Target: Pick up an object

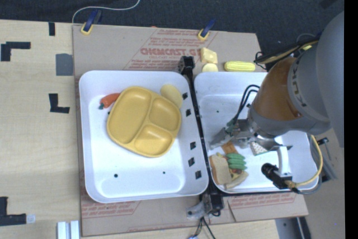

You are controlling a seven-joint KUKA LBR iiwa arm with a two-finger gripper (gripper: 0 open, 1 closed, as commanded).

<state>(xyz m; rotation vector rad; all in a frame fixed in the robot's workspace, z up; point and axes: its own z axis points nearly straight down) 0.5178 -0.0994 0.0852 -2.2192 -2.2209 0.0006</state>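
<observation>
Camera view: a pale wooden counter (33,137) carries a brown cardboard sheet (162,50) with red print, partly readable as "CHEMCAST", under two white bins. The left bin (89,137) holds a yellow divided plate (144,120). In the right bin (302,168), the claw (228,134) hangs just above a sandwich (228,168); whether it is released or clenched I cannot tell.

Two white bins (89,137) sit side by side on one cardboard sheet (162,47) on the desk (33,137). The left bin holds one yellow divided plate (144,121), one orange carrot (110,99) and one pale round piece (171,92). One sandwich (226,169) lies in the right bin. One corn cob (239,66) and two pale yellow pieces (208,55) lie behind the bins. Two clamps (88,24) pin the cardboard.
</observation>
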